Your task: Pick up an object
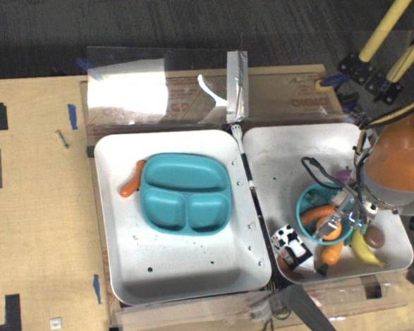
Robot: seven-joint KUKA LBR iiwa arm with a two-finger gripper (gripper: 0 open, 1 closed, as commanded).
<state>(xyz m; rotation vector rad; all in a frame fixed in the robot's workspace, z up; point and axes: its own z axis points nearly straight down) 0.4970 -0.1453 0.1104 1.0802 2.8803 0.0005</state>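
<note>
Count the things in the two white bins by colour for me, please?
Teal: 2, a divided plate and a small bowl.
Orange: 3, a piece by the plate, one in the bowl, one below it.
Yellow: 1, a banana.
Black-and-white: 1, a toy.
Brown: 1, a round piece.
Total: 8.

Reaches in from the right, orange band of the arm (397, 160) bulking just above and to the right of the gripper (336, 221). Wrist angled down and leftward, cables looping off its upper-left side. Finger spread too cluttered to make out.
</note>
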